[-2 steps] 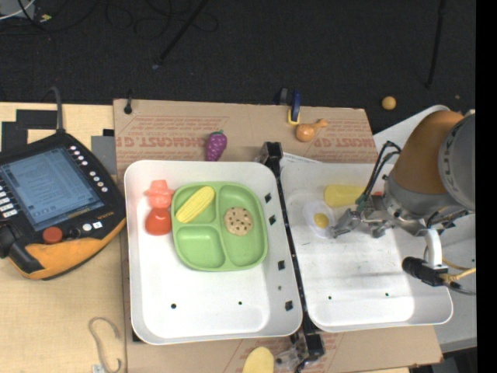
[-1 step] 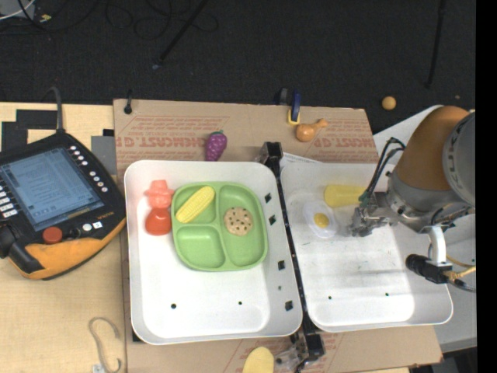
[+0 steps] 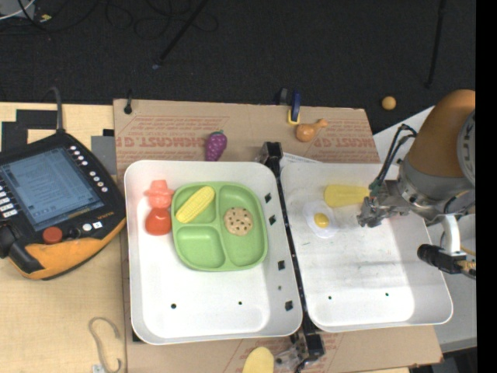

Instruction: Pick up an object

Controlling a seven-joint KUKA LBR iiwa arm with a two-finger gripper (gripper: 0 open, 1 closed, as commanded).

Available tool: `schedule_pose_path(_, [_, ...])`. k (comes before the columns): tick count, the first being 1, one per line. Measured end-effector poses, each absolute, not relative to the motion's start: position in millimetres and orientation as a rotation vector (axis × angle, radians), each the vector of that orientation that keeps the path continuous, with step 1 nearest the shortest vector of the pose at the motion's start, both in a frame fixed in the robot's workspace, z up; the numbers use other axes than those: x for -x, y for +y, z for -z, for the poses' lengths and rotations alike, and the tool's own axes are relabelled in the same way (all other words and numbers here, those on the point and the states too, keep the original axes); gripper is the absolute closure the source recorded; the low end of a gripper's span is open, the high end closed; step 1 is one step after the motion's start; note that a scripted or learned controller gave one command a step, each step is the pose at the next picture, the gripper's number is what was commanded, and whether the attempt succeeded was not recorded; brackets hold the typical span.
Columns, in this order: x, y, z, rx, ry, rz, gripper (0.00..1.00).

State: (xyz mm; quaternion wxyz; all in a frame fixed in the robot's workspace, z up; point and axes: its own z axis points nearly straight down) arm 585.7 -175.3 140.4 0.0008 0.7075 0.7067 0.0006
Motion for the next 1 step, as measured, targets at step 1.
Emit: schedule_pose_path(1, [-590.4, -178.2, -203.1, -2.220, 2.218, -0.003, 1.00])
